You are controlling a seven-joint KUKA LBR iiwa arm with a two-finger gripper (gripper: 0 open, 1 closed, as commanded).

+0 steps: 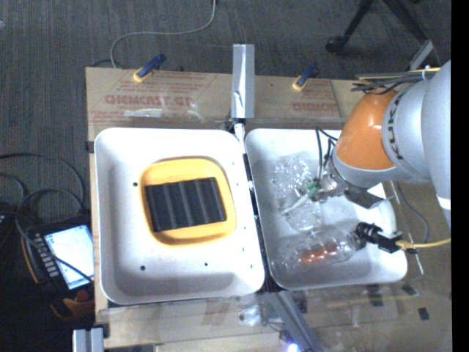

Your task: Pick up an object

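Grey carpet (58, 28) — perhaps chair legs (370, 9)

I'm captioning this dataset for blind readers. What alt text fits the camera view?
A grey and orange robot arm reaches from the right into the right bin, its gripper low among clear plastic items, including a bottle lying on its side. The left bin holds a yellow tray with a black ridged insert.
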